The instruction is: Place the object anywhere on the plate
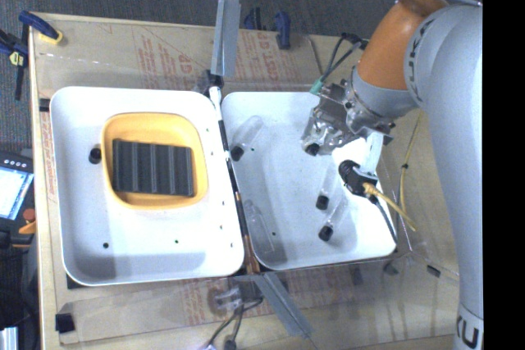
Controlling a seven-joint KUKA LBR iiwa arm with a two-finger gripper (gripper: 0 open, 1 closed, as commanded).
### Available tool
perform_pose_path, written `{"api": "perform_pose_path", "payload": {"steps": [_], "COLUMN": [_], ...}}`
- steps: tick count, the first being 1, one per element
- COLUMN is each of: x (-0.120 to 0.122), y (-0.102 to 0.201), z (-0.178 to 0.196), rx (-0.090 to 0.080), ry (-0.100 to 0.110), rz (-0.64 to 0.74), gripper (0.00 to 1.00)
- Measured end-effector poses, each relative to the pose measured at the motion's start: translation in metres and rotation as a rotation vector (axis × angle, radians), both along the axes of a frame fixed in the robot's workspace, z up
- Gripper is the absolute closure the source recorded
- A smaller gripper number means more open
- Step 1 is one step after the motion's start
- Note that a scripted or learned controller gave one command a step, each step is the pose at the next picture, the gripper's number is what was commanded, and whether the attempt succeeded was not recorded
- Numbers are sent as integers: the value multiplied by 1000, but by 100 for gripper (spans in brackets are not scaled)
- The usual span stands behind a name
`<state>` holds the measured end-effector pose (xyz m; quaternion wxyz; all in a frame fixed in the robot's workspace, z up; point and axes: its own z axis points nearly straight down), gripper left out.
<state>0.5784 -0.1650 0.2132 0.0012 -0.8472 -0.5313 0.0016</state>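
Tubes loose in the right bin, plate sitting in the left

Bench edge first, then the two white bins. The left bin has a yellow plate with a dark ribbed rack on it. The right bin holds clear tubes with black caps: one low near the front, one by the front left corner, one further back. The gripper hovers over the back right of that bin; can't tell whether its fingers are spread or what they're on. Nothing visibly held.
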Motion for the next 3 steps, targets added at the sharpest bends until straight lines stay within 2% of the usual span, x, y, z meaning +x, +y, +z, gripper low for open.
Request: {"api": "perform_pose_path", "payload": {"steps": [1, 2, 3], "x": [18, 33, 33], "y": [98, 151, 151], "z": [-8, -4, -4], "rx": [2, 1, 0], "ry": [2, -2, -2], "rz": [291, 383, 383], "gripper": [100, 100, 0]}}
